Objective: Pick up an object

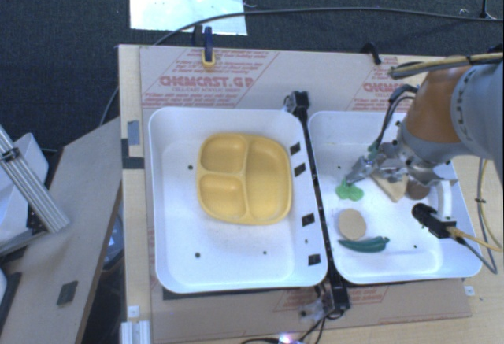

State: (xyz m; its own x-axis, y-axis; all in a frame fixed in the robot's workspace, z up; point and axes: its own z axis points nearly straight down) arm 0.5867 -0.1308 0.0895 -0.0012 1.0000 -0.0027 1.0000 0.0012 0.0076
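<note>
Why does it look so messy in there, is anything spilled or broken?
Nothing looks spilled or broken. The yellow divided plate sits flat in the left bin. In the right bin, the tan round piece and green pepper lie loose but whole, near the end effector.

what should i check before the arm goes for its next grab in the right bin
1. Tool low over the right white bin, near the items: ok.
2. Anything held between the fingers: cannot tell, they are too small and blurred.
3. Small bright green object just below the tool tip, close enough to reach: ok.
4. Round tan disc and dark green pepper-shaped toy lying apart from the green object: ok.
5. Tan wedge-shaped block partly hidden by the wrist: not ok for a clean view.
6. Yellow divided plastic plate in the left bin, away from the arm's path: ok.
</note>
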